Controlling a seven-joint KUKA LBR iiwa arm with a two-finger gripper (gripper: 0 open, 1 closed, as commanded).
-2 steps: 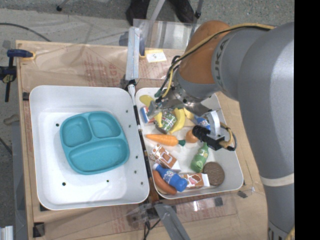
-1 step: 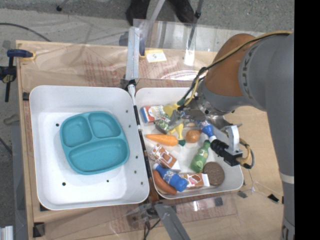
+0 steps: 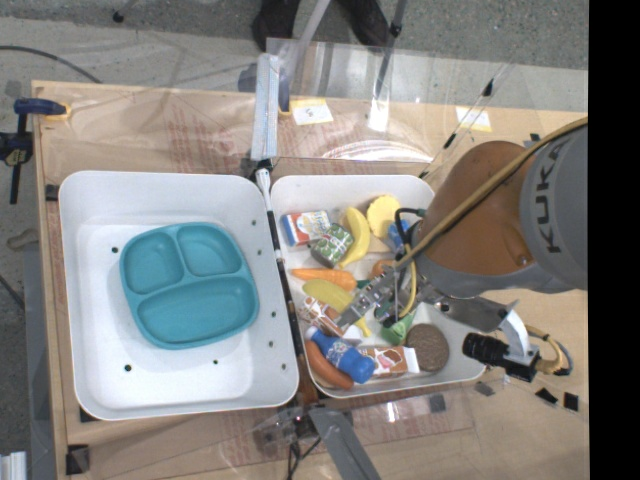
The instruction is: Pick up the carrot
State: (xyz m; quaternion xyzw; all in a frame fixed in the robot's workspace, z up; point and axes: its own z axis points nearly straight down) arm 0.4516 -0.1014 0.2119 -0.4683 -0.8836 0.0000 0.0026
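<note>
Where two bins sit, one carrot (image 3: 324, 277), one banana (image 3: 356, 236), one blue tray (image 3: 188, 283).

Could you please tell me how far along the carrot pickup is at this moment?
Nothing looks finished yet: the slim orange carrot lies flat among the toy foods in the right shallow white bin. In hand: the grey arm's hand is low over that bin, just right of the carrot, near a pale yellow piece. Left to do: closing on the carrot and lifting it. The teal divided plate sits in the left bin.
</note>
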